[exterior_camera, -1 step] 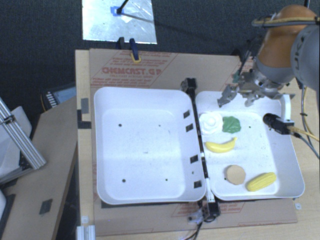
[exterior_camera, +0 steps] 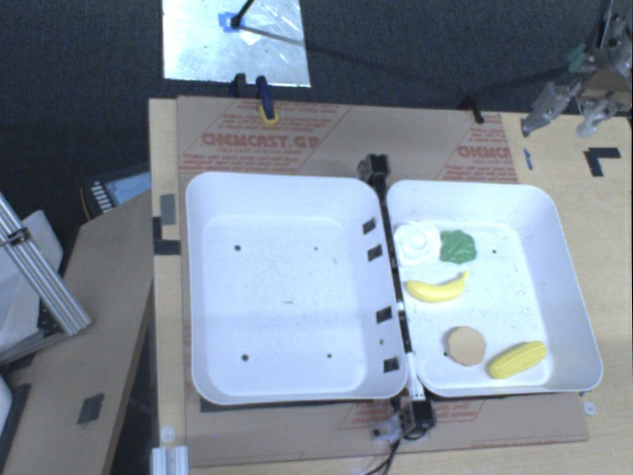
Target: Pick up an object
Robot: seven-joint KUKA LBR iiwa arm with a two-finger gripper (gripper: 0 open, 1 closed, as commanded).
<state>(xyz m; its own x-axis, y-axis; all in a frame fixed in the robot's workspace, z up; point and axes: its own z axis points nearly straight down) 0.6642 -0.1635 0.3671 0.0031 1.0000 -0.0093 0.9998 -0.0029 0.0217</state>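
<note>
Camera view: we see dark carpet around a cardboard-topped bench [exterior_camera: 326, 132], two white bins [exterior_camera: 287, 196], five objects; gripper [exterior_camera: 572, 107] splayed wide.

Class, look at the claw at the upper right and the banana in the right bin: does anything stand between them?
Nothing visible does. The claw hangs above the bench beyond the right bin's far corner. The banana lies uncovered, with the white piece and green piece beside it, not over it.
</note>
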